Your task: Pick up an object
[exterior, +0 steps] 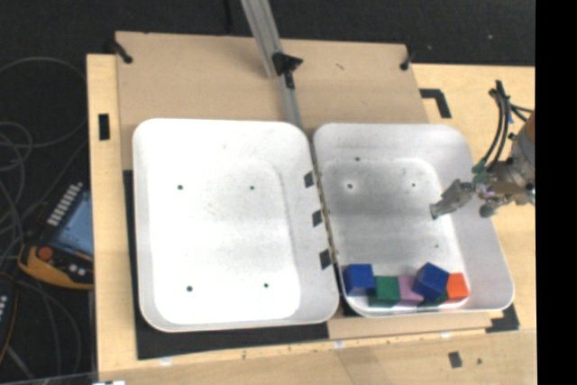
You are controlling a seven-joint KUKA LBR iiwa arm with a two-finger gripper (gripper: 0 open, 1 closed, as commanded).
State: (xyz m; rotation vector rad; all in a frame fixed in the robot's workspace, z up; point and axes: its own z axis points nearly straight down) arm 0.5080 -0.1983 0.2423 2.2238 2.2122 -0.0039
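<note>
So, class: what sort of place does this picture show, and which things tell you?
Probably a robotics lab test bench: two shallow white plastic bins side by side on a wooden board, small coloured blocks gathered in the right bin, and a robot gripper reaching in.

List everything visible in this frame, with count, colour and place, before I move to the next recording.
bins: two, white, side by side on the bench.
blue blocks: two, at the right bin's near edge, one left, one right.
green block: one, beside the left blue block.
pink block: one, pale, between the green block and the right blue block.
orange block: one, rightmost in the row.
pole: one, grey metal, slanting from the top down to between the bins.
pendant: one, orange-edged with a screen, left of the bench.
cables: several, dark, on the floor at left.
tool: one, grey, over the right bin's right side, apart from the blocks.
</note>
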